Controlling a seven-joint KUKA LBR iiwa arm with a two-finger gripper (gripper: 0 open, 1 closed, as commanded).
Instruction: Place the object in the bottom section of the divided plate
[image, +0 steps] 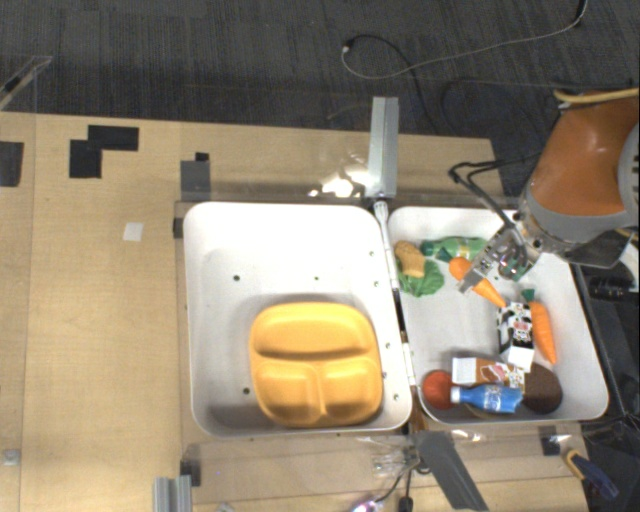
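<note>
- Two shallow white bins are seen side by side on the counter (90, 330), with the left bin (215, 300) holding just a yellow divided plate (315, 363) toward its lower middle.
- The divided plate is laid flat, one long section across the top and two smaller sections along the bottom.
- The right bin (590, 385) is pretty cluttered: a tan lumpy food toy (410, 260) on a green leafy piece (424, 281) near the upper left, a green veggie (452, 246) next to that, a small carrot (482, 287), a bigger carrot (543, 332), a little cow-print milk carton (517, 331), plus a red ball-ish thing (438, 388), a blue bottle (488, 399), a brown bottle with a white label (505, 373) and a dark brown round item (545, 390) bunched along the bottom edge.
- The gripper (503, 262) is positioned low over the upper part of the right bin, with the grey and orange arm (585, 170) reaching in from the right.
- The small carrot is found just below and left of the gripper, right at the fingertips, its orange top end almost touching them, but it can't be said to be between the fingers.
- Whether the gripper is open or closed can't be told; that bit is too blurry and small.
- Nothing has been set in the plate's bottom sections yet.
</note>
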